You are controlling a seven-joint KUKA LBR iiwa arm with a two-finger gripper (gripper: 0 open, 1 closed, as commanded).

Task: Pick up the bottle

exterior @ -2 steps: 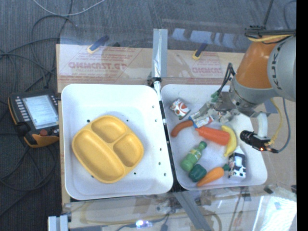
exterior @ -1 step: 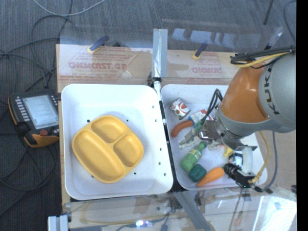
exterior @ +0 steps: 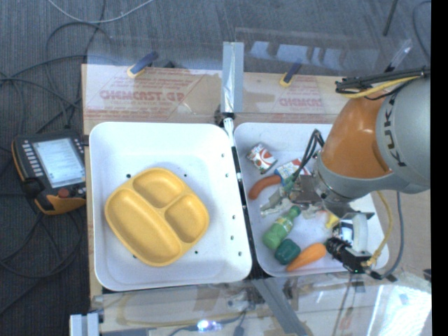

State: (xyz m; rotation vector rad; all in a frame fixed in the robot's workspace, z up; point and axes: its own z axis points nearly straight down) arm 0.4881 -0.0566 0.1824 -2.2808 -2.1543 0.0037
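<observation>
The bottle is small and green with a yellowish label. It lies tilted in the right bin, near the bin's front. My gripper hangs low over the bin's middle, just above and behind the bottle's upper end. The grey arm with its orange band comes in from the right and hides the right part of the bin.
Around the bottle lie a red sausage, a small red-and-white can, a dark green block and a carrot. The left bin holds a yellow divided plate. A pendant sits at far left.
</observation>
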